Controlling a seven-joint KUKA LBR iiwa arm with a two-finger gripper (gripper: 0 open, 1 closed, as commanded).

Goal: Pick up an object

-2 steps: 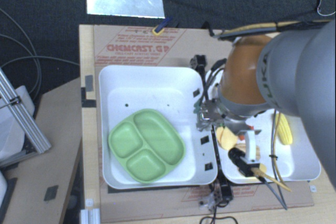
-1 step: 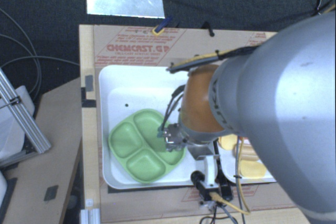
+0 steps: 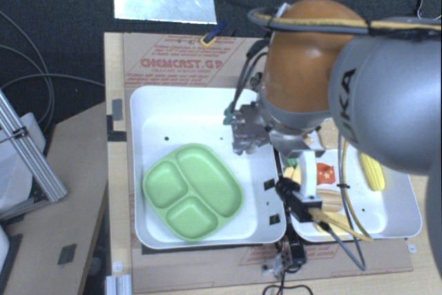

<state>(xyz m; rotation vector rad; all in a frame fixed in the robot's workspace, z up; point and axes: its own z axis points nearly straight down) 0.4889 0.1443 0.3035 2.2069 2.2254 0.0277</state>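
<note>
Although the gripper (image 3: pixel 243 135) hangs over the left bin (image 3: pixel 155 107), its fingers blur into dark metal and I cannot tell how far apart they stand. A green divided plate (image 3: pixel 193 191) lies just below-left. A yellow corn cob (image 3: pixel 372 171) rests in the right bin (image 3: pixel 407 217).

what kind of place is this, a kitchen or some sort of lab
Most likely a robotics lab bench, not a kitchen. A grey and orange robot arm reaches over two white bins, one holding a green divided plate, with loose cables and aluminium framing alongside.
</note>
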